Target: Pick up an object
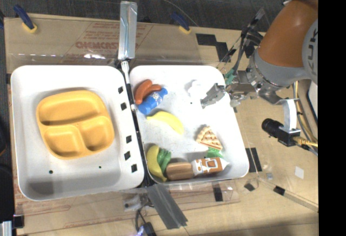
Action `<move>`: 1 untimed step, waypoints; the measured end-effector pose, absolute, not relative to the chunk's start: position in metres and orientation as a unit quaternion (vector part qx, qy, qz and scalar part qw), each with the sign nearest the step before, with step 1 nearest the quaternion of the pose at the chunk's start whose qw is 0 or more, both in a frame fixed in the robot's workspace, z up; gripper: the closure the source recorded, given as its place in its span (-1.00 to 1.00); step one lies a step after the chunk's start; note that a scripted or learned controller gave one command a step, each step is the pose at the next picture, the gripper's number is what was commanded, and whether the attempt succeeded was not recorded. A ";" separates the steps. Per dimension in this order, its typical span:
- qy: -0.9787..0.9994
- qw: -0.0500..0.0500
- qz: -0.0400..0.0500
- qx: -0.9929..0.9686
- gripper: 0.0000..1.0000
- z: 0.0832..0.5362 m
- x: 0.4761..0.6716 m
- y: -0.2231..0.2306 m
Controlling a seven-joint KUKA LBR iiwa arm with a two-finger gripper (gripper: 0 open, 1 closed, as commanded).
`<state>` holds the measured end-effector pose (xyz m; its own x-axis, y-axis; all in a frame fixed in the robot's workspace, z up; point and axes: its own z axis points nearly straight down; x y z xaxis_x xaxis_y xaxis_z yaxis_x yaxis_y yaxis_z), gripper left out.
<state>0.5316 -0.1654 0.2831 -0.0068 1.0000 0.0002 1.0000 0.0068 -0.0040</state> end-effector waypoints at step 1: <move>-0.674 -0.001 0.000 -0.739 -1.00 0.321 0.523 -0.152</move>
